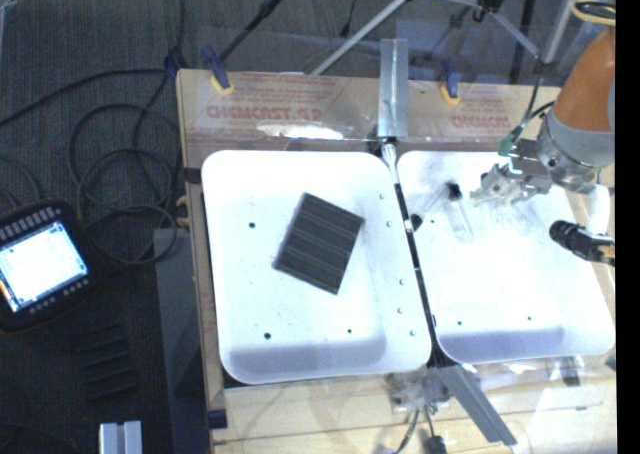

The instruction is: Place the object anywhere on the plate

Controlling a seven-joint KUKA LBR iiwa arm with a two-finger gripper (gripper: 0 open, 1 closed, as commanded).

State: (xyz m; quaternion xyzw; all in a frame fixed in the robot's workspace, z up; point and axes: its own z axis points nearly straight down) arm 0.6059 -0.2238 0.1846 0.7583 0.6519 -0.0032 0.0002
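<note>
Camera view: dark ribbed plate [319, 243] lies tilted in left bin [230, 342] — claw [497, 185] over right bin [520, 337], finger state unclear.

Dark ribbed rectangular plate [319, 243], lying flat, tilted askew, middle of left bin [240, 272]

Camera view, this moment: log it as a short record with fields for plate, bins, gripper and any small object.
plate: dark grey ribbed rectangular plate, lying tilted in the left white bin
gripper: gripper over the right white bin's upper part
small object: small dark piece near the gripper, too blurred to identify
object on plate: none seen
</note>
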